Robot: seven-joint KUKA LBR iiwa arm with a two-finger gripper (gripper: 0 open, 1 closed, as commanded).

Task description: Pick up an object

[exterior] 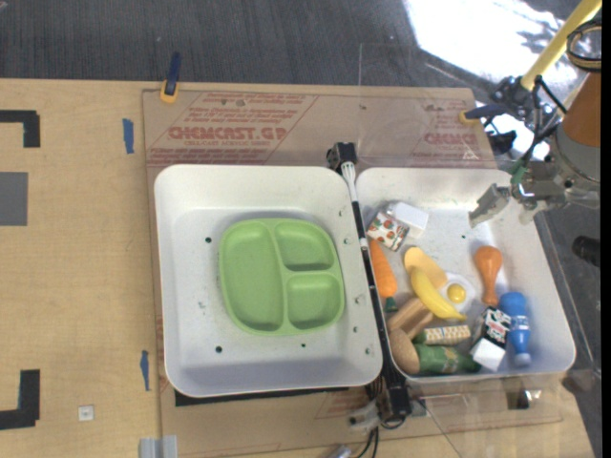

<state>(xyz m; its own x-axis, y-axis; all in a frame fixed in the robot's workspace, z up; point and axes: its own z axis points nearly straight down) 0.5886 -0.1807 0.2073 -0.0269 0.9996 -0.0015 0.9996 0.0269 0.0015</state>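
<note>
The tool (496, 201) hangs over the far right corner of the right bin (558, 284), above bare white floor, and nothing sits between its fingers; whether they are spread or closed I cannot tell from this slanted view. The things to pick lie nearer the camera in that bin: a banana (431, 285) in the middle, a carrot (383, 270) along the left wall, a drumstick (489, 267) to the right, a blue bottle (516, 321) by the right wall, a small carton (389, 227) at the far left, and a crowd of small items packed at the near end. The left bin (181, 256) holds a green tray (282, 275), well apart from the arm. To do this step well, I would choose a piece that stands free. The drumstick looks the best bet: it is nearest the tool, with open floor on both sides of its narrow shaft. Bring the tool straight above it, turn the fingers across the shaft, and descend fully before closing. The bottle lies close to the wall, and the near-end pile invites a glancing miss.
</note>
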